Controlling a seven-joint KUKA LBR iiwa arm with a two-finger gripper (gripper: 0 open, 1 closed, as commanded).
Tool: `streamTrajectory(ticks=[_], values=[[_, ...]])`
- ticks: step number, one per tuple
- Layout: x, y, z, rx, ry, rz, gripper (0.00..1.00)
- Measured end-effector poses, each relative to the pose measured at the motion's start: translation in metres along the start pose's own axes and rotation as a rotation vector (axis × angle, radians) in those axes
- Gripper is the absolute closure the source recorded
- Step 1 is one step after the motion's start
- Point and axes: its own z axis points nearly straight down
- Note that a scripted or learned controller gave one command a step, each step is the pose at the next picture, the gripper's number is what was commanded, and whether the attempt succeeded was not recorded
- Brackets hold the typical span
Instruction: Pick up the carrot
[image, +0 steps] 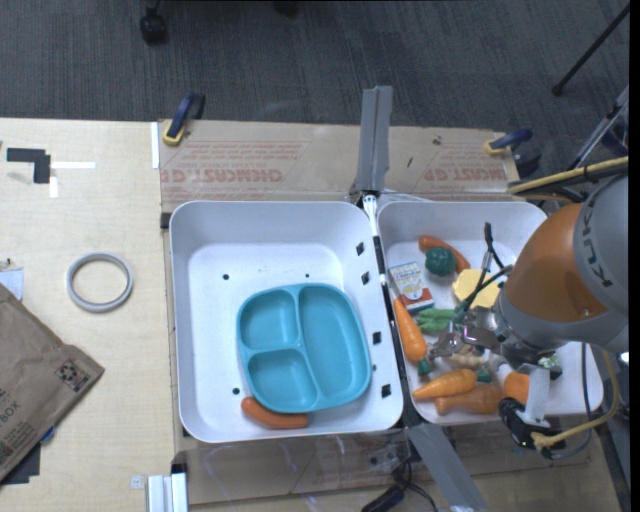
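Camera view

Gripper (462, 338): low in the right bin (568, 395), among toy food; whether the jaws are parted cannot be told

Hidden: the arm (560, 275) covers that bin's right part

Carrot (446, 383): just below the fingertips, another (407, 328) to their left

Bins: two

Blue tray (302, 346): one, left bin (205, 330)

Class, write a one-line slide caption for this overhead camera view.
Robot arm reaches into the right bin among carrots and toy food; a blue divided plate sits in the left bin.
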Motion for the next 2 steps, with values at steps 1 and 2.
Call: streamTrajectory(ticks=[1,2], values=[[-0.001,0.0,-0.008,0.001,-0.001,0.004,1.0],[0.034,-0.009,-0.1,-0.002,-0.002,0.253,1.0]])
